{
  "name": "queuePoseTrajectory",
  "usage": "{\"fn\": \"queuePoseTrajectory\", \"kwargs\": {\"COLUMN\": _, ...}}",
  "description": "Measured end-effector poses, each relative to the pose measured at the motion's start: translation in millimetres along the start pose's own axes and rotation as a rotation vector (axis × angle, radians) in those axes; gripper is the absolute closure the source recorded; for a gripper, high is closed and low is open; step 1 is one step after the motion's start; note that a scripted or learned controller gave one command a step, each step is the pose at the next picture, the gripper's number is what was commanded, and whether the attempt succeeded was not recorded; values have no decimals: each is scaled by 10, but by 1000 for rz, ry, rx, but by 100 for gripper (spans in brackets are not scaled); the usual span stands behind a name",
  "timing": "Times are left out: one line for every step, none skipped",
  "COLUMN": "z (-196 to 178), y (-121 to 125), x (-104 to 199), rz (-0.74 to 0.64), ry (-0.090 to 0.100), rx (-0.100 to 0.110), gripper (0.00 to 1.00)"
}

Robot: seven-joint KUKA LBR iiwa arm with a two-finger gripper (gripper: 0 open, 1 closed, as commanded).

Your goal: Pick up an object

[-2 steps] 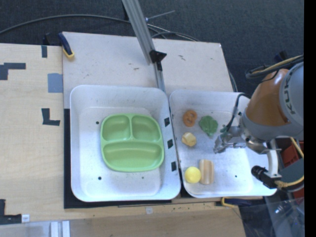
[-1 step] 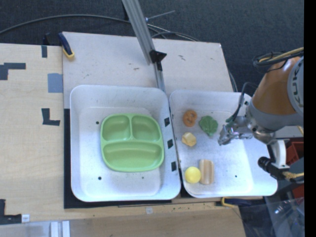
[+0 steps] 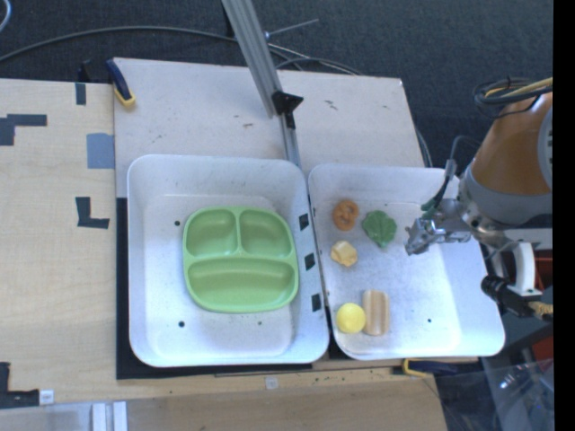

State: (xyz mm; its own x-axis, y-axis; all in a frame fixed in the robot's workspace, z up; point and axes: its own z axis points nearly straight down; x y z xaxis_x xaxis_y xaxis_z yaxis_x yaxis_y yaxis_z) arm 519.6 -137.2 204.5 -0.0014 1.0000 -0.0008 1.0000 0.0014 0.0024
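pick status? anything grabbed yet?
Done: the arm has the two-finger gripper over the right white bin, beside the green broccoli-like piece. In hand: nothing visible between its fingers. Left: the whole grasp and lift. The orange round piece, pale yellow lump, yellow ball and tan block lie on the bin floor.

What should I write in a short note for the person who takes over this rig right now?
Gripper: over the right bin, just right of the green broccoli-like piece; nothing visible between its fingers.
Right bin things: orange-brown piece, pale yellow piece, yellow ball touching the tan block.
Left bin: green divided plate.
Done: nothing lifted yet.
Left: grasp one object and lift it; the green piece looks nearest.
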Motion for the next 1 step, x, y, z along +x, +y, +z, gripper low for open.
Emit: {"fn": "queuePoseTrajectory", "kwargs": {"z": -103, "y": 307, "x": 508, "rz": -6, "ry": 2, "rx": 1, "gripper": 100}}
